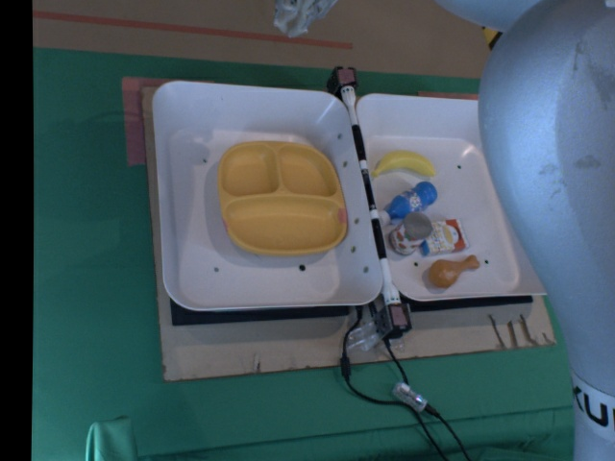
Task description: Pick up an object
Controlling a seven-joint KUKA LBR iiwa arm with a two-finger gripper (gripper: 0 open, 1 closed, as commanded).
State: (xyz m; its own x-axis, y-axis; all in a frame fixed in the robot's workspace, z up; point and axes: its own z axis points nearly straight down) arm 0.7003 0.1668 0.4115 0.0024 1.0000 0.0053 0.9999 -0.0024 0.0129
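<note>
The gripper [306, 3] hangs high at the top, far behind the yellow plate [282, 198]. I cannot tell how it is set, because it looks blurry and something pale and crinkly covers it. It holds none of the toys. The yellow plate lies alone in the left bin [192, 123]. To the right of the plate, in the other bin [490, 161], sit a banana [404, 163], a blue bottle [411, 201], a small can [415, 227] and a chicken leg [452, 271]. They lie close together, so grabbing just one may be tricky.
</note>
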